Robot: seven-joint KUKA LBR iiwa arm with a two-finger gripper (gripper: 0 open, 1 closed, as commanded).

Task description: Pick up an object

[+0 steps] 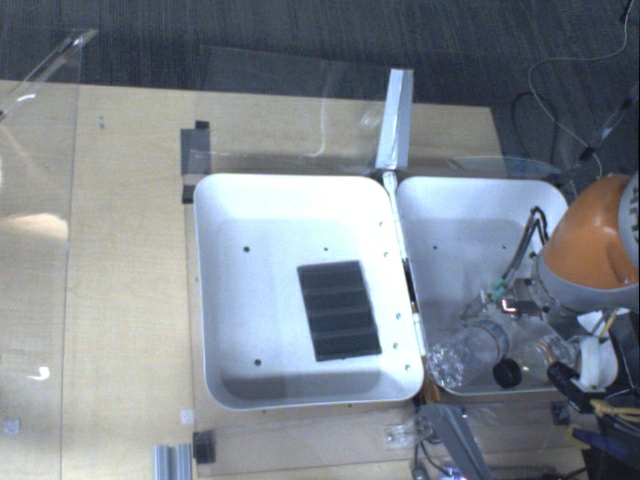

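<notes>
Two white bins on the table (100, 268). Left bin (230, 268), well left of the end effector (505, 308), holds a dark ribbed pad (340, 311). Right bin (450, 228): end effector low inside, a clear plastic cup (462, 353) lying just below-left of it. Grip state: cannot tell. Judged: nothing lifted yet; grasp and raise remain.

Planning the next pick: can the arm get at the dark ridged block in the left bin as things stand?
Probably yes. The dark ridged block lies flat and alone on the left bin floor, away from the walls, with nothing over it. The arm sits above the right bin, so it must cross the divider.
</notes>
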